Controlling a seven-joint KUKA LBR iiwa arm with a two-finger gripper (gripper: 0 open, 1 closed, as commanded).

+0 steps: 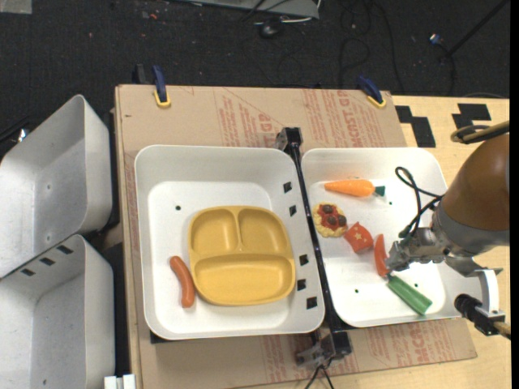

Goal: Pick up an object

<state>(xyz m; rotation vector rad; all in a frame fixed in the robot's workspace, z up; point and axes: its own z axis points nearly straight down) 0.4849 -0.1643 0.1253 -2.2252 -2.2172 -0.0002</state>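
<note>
Dark floor with loose cables surrounds a cardboard-topped bench point(227, 116) carrying two white bins. We see the jaws point(399, 258) low in the right bin point(422, 167), at its near right part; whether they are spread or clenched we cannot tell, the wrist hides them. Just beside them to the left lies a red strip point(379, 254), next left a red chunk point(358, 237), then a pizza piece point(330, 220). Just under the jaws, toward the near rim, sits a green piece point(409, 293). A carrot point(351, 188) lies well beyond them. Far left, in the other bin point(154, 168), sit a yellow tray point(241, 254) and a sausage point(183, 280). We judge the strip or green piece the likely target: centre over one item only, descend square, keep clear of its neighbour. Cardboard print reads mirrored, partly "McMaster".
</note>
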